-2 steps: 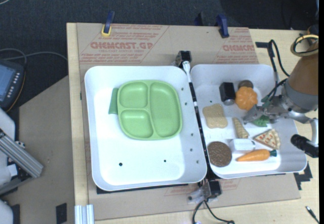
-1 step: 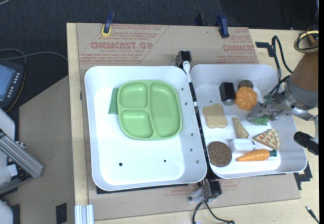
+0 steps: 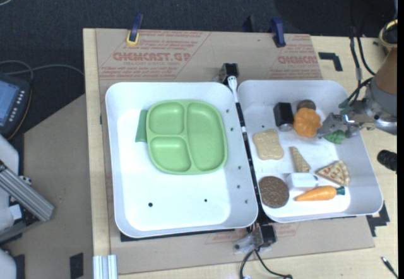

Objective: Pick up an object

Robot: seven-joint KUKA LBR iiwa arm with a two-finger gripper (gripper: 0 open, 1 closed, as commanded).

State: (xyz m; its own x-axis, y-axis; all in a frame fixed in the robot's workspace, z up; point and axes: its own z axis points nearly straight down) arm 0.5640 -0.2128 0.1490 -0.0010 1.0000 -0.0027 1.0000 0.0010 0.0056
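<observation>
One metal two-finger gripper (image 3: pixel 336 125), jaw state indiscernible, hovers right of frame beside round orange plastic fruit (image 3: pixel 307 122), apparently its target.

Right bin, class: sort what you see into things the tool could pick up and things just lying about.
For the job: tool, orange fruit, carrot, cracker, pizza slice, brown cookie.
Lying about: green divided plate, clamps.

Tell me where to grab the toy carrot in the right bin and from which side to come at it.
Grip the carrot across its thick orange body near the green stem end, coming straight down from above. It lies flat and roughly horizontal, tip pointing left. Probably close the fingers across its width: the white block sits close above it and the bin wall just below.
</observation>
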